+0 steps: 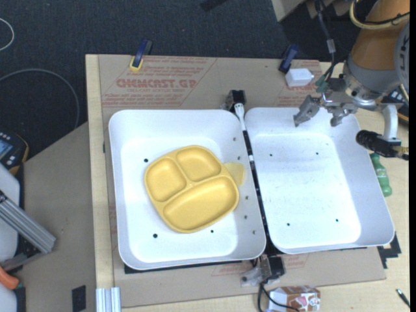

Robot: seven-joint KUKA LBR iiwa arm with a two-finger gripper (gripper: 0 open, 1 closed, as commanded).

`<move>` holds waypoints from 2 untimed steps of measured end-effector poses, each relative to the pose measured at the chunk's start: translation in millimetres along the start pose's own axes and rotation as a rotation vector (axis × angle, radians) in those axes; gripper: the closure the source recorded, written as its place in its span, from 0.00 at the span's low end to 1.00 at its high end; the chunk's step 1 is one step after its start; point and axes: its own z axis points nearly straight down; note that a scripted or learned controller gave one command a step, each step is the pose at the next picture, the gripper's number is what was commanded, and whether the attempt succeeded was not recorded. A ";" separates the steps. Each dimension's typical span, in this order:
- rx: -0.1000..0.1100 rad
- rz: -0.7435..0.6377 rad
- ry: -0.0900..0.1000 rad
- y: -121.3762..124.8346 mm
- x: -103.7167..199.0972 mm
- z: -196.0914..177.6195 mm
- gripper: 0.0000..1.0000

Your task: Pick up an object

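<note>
A yellow divided plate [190, 187] with three compartments lies in the left white bin [127, 142], near its middle. A small pale yellow piece [235, 171] peeks out from under the plate's right side. My gripper [322, 116] hangs over the far edge of the right white bin [364, 220], well to the right of the plate. Its two fingers [304, 114] are spread apart and hold nothing.
A black clamp [236, 100] sits at the far end of the seam between the bins. A green marker-like object [381, 173] lies along the right bin's outer right edge. A white box [299, 77] rests on the cardboard behind the bins.
</note>
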 end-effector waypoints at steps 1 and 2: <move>-0.003 -0.005 0.002 -46.1 45.4 -64.6 0.00; -0.005 -0.005 0.001 -104.6 90.8 -125.0 0.00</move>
